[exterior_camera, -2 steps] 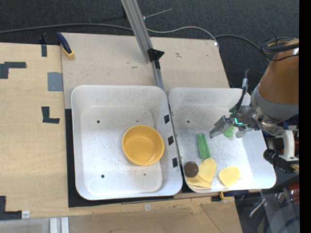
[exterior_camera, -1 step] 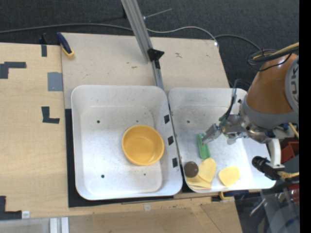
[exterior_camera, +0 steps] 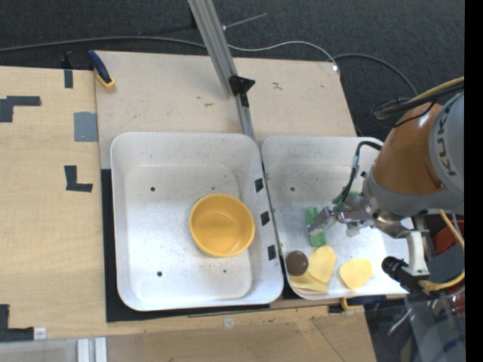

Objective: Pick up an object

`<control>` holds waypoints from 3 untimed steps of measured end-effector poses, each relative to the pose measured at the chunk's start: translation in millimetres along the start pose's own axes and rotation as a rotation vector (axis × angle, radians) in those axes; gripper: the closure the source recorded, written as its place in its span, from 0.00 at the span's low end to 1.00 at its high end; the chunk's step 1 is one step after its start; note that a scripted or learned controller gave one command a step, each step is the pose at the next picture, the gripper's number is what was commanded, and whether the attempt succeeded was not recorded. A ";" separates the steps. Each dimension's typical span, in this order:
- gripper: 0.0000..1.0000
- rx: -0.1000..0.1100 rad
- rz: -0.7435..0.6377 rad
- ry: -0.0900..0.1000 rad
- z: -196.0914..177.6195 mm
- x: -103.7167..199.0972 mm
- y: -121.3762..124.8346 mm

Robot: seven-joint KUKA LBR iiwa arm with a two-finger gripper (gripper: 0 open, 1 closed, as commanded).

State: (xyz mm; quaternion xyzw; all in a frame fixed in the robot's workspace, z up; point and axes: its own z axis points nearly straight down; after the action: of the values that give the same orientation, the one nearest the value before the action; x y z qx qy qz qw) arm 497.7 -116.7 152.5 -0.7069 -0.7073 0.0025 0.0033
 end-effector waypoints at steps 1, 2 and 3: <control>0.00 0.000 -0.001 0.001 44.1 3.8 -0.8; 1.00 -0.002 -0.002 0.001 32.0 4.3 -0.1; 1.00 -0.012 -0.001 -0.002 -30.3 7.0 -1.9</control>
State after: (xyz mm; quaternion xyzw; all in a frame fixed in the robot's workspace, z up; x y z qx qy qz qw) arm 496.1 -109.8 182.9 -0.7066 -0.7077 -0.0011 -0.0015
